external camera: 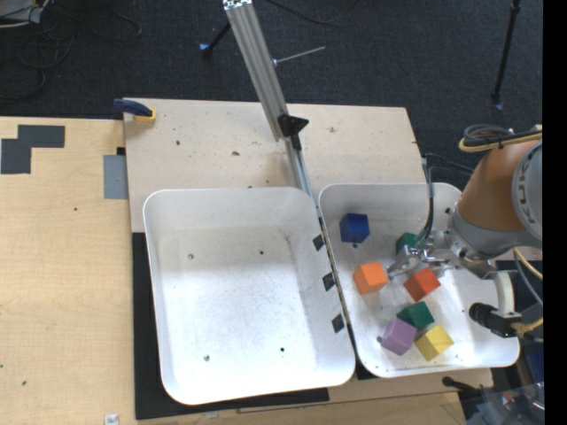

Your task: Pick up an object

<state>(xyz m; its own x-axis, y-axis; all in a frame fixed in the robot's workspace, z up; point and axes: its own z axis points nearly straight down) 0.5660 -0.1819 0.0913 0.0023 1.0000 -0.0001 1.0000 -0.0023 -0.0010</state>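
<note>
Red block sits mid right bin, touching the gripper at its five o'clock; orange block waits at eight. Fingers' spread: can't tell from here.

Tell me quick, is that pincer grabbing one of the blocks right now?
Pincer: low in the right bin, between the orange block and the red block; open or closed cannot be told.

Bench w/ two white bins

Bright even overhead light, mild glare inside the shallow white plastic left bin, soft shadows, slight blur overall.
</note>
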